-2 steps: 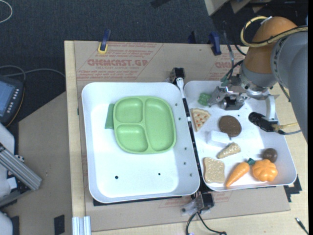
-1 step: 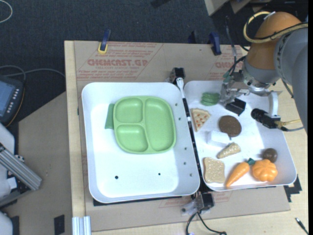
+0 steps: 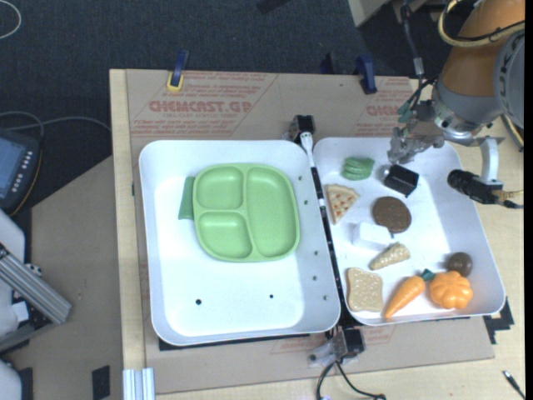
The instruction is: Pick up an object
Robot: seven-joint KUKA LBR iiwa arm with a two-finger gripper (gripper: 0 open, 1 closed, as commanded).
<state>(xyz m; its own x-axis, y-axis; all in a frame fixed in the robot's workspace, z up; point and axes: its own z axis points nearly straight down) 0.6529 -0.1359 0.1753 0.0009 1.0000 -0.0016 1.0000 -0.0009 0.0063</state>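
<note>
Currently: hand [image 3: 405, 150] hangs low over right bin's [image 3: 483, 232] far end, grip state cannot be told | black block [image 3: 400, 178] lies just below it, beside green round piece [image 3: 358, 167] | pizza slice [image 3: 339, 200], brown cookie [image 3: 391, 212], carrot [image 3: 404, 296], pumpkin [image 3: 450, 289] nearer | left bin [image 3: 158, 248] carries green divided plate [image 3: 246, 212]

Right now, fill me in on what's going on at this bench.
The arm reaches in from the right, its gripper hanging over the far end of the right bin, just above a small black block. Nothing shows between its fingers. The toy food lies loose in that bin: green macaron, pizza slice, brown cookie, carrot, pumpkin and others. The left bin holds a green divided plate.
</note>
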